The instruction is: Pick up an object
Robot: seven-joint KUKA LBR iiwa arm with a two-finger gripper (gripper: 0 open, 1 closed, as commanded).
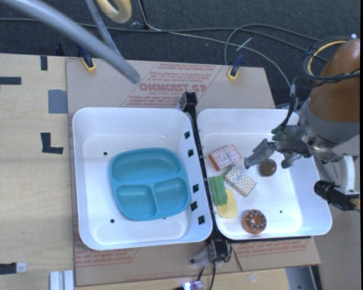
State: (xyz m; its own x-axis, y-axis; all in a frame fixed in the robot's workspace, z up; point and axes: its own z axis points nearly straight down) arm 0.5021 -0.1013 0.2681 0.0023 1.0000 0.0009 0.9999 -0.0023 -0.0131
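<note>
On the worktop (24,162), pale wood with dark tape marks, the left bin (85,162) is a shallow white plastic tub with rounded corners holding a blue tray (150,183), smooth, glossy and moulded into three compartments; too broad and flat for a two-finger pinch, so I would leave it. Across the black divider (196,156), the right bin (296,219) holds the likelier candidates in a loose cluster near its left wall: a small flat packet with red print (224,157), a speckled cream block (240,180) lying tilted just below it, a ribbed green piece (218,189) touching a soft-looking yellow piece (227,209), and a round brown doughnut (254,221) with a pale ring, sitting apart near the front wall. Further right, a small dull brown ball (267,168) lies just beside the claw (258,156), which hangs low over the bin on the grey arm (333,110); whether it is spread or closed cannot be told at this angle, and nothing is visibly held. The ball looks the nearest target: centre over it, descend square, and close gently, since a round hard shape may squirt out sideways. The doughnut, being isolated, seems a safer alternative.
</note>
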